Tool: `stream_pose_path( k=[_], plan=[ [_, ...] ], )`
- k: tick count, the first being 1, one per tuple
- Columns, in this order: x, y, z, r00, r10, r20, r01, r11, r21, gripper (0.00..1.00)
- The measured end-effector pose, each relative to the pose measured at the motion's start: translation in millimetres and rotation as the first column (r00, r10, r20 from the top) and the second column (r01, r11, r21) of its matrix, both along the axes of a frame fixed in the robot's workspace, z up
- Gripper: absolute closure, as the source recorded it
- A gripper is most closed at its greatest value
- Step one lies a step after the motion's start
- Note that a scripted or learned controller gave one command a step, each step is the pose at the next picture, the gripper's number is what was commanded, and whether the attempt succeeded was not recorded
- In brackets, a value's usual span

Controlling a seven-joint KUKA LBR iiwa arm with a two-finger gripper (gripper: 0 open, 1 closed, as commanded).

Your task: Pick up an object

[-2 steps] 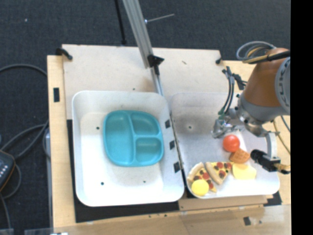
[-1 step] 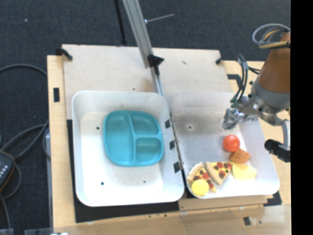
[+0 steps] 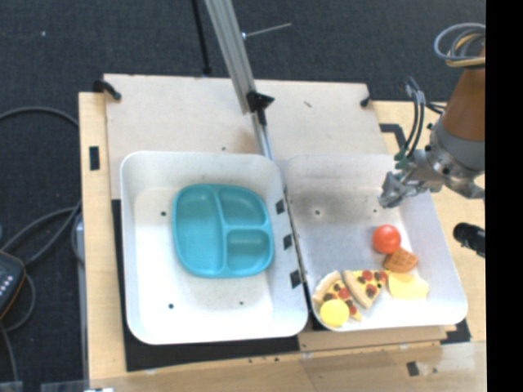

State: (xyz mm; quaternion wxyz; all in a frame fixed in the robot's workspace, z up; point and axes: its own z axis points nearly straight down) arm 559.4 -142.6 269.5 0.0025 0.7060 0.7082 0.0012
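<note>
My gripper (image 3: 391,194) hangs over the right bin (image 3: 343,219), near its far right part, pointing down and left. Nothing shows between its tips. Below it in the same bin lie a red tomato (image 3: 386,238), a brown bread piece (image 3: 400,261), a yellow cheese wedge (image 3: 408,287), a pizza slice (image 3: 364,286) and a round yellow piece (image 3: 333,312) on a small tan item (image 3: 325,287). The tomato sits a short way nearer the front than the gripper.
The left bin (image 3: 147,300) holds a turquoise divided plate (image 3: 222,229). A slanted metal pole (image 3: 233,43) rises behind the bins. Cables run along the arm at the right edge. The grey worn patch of the right bin's floor lies left of the gripper.
</note>
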Motion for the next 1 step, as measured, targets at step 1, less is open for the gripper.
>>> stream_pose_path(
  k=[1],
  plan=[
    [9.2, 47.7, -13.9, 1.0, 0.0, -0.005, 0.0, 1.0, 0.002, 1.0]
  ],
)
